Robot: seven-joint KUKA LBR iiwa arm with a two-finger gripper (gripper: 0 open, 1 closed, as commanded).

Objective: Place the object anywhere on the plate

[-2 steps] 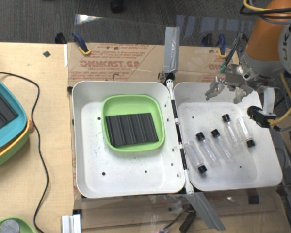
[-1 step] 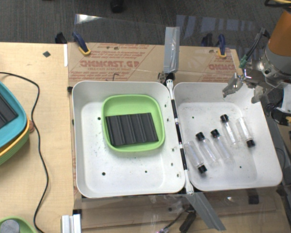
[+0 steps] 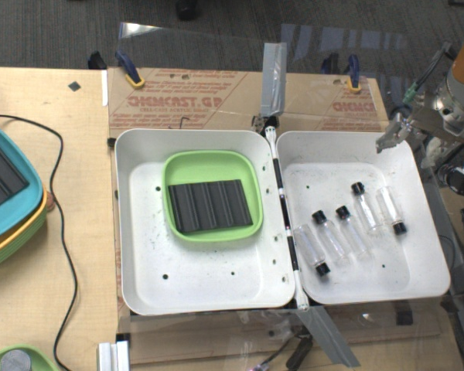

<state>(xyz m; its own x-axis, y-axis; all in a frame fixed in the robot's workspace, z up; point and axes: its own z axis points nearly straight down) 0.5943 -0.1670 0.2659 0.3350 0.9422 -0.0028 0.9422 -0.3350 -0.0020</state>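
Observation:
Several clear vials with black caps (image 3: pixel 354 221) lie loose in the right bin (image 3: pixel 417 284), around its middle. The green square plate (image 3: pixel 213 198) sits in the left bin (image 3: pixel 139 269), toward its back, and carries a dark ridged insert (image 3: pixel 211 205). My gripper (image 3: pixel 390 137) hangs over the back right corner of the right bin, above and to the right of the vials and apart from them. Nothing shows in its grasp.
A stack of teal, yellow and green dishes (image 3: pixel 8 199) stands on the wooden bench at far left, with a black cable (image 3: pixel 62 230) looping beside it. Cardboard (image 3: pixel 193 99) held by clamps lies behind the bins. A metal divider (image 3: pixel 282 207) runs between the bins.

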